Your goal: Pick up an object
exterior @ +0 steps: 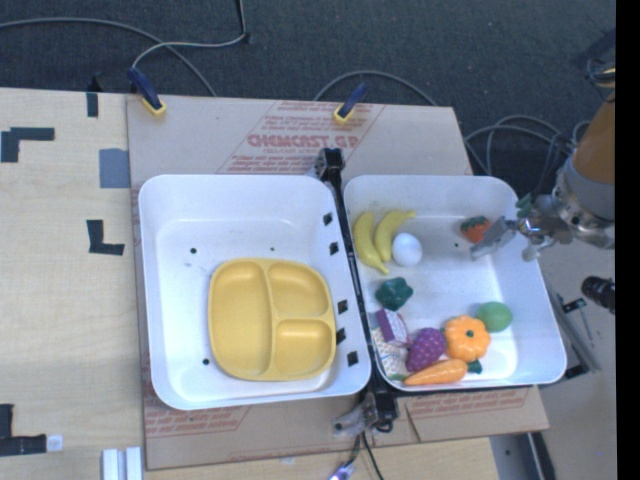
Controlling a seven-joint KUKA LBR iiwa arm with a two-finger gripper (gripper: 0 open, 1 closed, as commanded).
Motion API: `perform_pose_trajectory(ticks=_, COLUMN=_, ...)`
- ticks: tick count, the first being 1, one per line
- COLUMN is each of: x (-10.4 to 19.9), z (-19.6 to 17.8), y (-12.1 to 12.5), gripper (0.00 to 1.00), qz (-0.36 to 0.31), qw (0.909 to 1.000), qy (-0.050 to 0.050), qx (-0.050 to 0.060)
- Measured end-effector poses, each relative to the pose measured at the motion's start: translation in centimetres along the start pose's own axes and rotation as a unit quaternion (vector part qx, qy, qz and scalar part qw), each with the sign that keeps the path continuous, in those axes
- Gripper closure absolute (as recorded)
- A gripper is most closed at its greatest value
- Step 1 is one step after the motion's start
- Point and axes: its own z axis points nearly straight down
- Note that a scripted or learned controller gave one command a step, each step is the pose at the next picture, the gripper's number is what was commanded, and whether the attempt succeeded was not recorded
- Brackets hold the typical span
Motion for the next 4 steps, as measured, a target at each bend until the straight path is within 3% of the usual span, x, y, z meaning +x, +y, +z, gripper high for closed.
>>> perform_pose_trajectory(ticks=1, x=6.9, z=8.1, y=9.1, gripper=0.00, qz=-0.001, qw=1.0000, qy=0.000, qx=0.001)
perform_pose_trajectory(ticks=2, x=1.4, z=2.1, y=11.3, gripper=0.00, qz=0.000, qw=1.0000, qy=-0.001, qx=-0.001)
perform_pose_trajectory(ticks=3, x=-1.0, z=0.9, y=9.4, gripper=0.00, qz=0.000, qw=1.0000, qy=-0.001, qx=0.000)
perform_pose_trajectory(ticks=4, x=-0.9, z=10.4, y=5.7, gripper=0.00, qz=0.000, qw=1.0000, qy=0.000, qx=0.001)
